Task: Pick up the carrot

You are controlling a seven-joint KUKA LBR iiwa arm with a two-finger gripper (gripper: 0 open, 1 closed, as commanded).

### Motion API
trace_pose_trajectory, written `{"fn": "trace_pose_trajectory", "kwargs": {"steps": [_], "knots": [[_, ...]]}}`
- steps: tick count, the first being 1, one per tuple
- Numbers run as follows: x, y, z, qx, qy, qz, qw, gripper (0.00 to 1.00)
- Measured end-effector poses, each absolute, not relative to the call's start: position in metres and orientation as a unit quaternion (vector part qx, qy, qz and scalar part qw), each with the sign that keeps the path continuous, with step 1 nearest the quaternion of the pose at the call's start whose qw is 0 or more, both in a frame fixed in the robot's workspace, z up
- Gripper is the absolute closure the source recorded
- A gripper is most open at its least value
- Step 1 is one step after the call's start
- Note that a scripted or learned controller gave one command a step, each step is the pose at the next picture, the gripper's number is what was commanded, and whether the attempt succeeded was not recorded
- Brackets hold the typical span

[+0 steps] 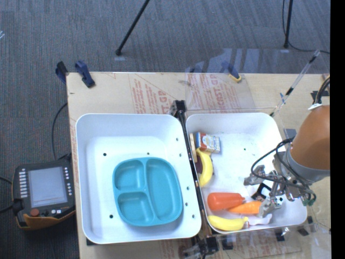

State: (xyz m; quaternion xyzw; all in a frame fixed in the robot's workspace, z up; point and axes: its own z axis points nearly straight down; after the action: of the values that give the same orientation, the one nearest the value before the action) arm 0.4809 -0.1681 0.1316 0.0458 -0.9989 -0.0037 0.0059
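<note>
1. Two white bins on the counter (129, 90); the carrot (249, 208) lies in the right bin (242, 120), near its front edge, roughly level, thick end toward the red-orange pepper-like piece (225, 200), which it touches or nearly touches.
2. Carrot looks like a toy: likely light, rigid, smooth plastic, so apt to slip or roll between the tool's pads. Best hold, I judge, is across the thicker middle, not the tapered tip.
3. Tool (269, 201) sits just at the carrot's right end; fingers lost in clutter, open or closed I cannot tell. No carrot seen between them.
4. Crowding: a yellow banana (229, 223) just in front of the carrot, the red-orange piece behind-left, bin wall close by. Little room for fingers on either side.
5. A second banana (205, 166) and a small carton (209, 143) lie farther back, well clear.
6. Left bin (129, 125) holds a teal divided plate (147, 190).
</note>
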Motion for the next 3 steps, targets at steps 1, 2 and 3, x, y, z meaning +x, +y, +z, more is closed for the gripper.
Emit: {"fn": "trace_pose_trajectory", "kwargs": {"steps": [1, 2, 3], "knots": [[0.48, -0.16, 0.085, 0.019, -1.0, -0.002, 0.002, 0.0], [0.483, -0.157, 0.096, 0.023, -1.0, -0.0018, -0.001, 1.0], [0.482, -0.136, 0.137, -0.026, -1.0, -0.0008, -0.001, 1.0]]}}
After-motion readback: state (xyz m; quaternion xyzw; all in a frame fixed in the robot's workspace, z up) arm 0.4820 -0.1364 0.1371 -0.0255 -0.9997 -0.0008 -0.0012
